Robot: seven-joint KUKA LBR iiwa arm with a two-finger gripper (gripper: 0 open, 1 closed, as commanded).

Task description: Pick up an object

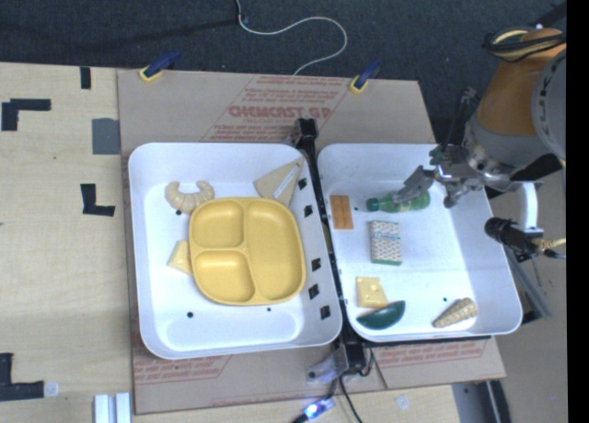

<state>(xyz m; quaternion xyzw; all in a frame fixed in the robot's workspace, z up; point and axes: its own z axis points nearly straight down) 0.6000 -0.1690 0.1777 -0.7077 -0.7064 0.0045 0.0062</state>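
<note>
With the gripper (pixel 416 188) over the green pickle-like item (pixel 398 200), grip state unreadable; could slip toward 9 o'clock into the orange block (pixel 341 211).

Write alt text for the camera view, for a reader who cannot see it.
A grey robot arm reaches in from the right, its gripper low over the right bin beside a small green object. That bin also holds a patterned block, a yellow piece and other small items. The left bin holds a yellow divided plate.
</note>
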